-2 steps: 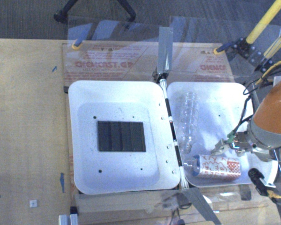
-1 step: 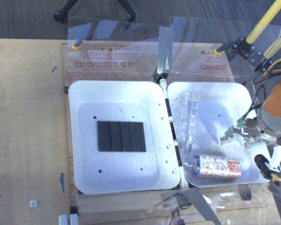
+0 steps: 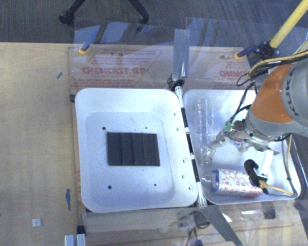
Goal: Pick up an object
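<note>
i'm looking at two candidates in the right bin (image 3: 195, 99). a clear plastic bottle (image 3: 205, 129) is lying lengthwise along the bin's left wall, its cap end pointing toward the near side. a can with red and white print (image 3: 236, 182) is lying on its side along the near wall, well below the bottle.

the gripper (image 3: 235, 137) is hanging just to the right of the bottle's lower half, low over the bin floor, with the wrist and its orange band (image 3: 274, 99) crowding in from the right. i can't tell how it is set; the end of it is a blur of metal and cable, and nothing is showing as gripped.

i'm judging the bottle to be the nearer target. to do this well, i'd be centring over the bottle's body rather than its edge, closing across the narrow width, and going down slowly, since clear plastic is slippery and crushes easily. the wall leaves little room on the far side of it.

the left bin (image 3: 92, 106) is carrying a dark ridged pad (image 3: 133, 148) in its middle.
</note>
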Available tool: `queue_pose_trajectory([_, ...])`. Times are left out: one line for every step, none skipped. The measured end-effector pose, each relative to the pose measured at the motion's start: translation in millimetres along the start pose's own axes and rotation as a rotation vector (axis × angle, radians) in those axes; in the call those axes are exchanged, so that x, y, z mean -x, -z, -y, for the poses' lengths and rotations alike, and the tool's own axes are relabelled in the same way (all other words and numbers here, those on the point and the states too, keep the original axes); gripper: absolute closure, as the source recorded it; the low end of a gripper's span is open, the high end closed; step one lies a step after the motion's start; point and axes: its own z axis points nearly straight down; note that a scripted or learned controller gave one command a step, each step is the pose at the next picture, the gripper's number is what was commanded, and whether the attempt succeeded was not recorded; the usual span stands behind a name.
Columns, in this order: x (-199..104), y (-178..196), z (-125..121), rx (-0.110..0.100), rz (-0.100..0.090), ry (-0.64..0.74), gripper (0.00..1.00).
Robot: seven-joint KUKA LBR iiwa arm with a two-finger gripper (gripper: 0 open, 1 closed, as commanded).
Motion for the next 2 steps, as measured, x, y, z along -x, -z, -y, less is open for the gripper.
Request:
queue_pose_trajectory([70,35,62,-0.013,-0.001,0.011,0.00])
queue_pose_trajectory([76,-1,60,-0.007,-0.003,0.165,0.00])
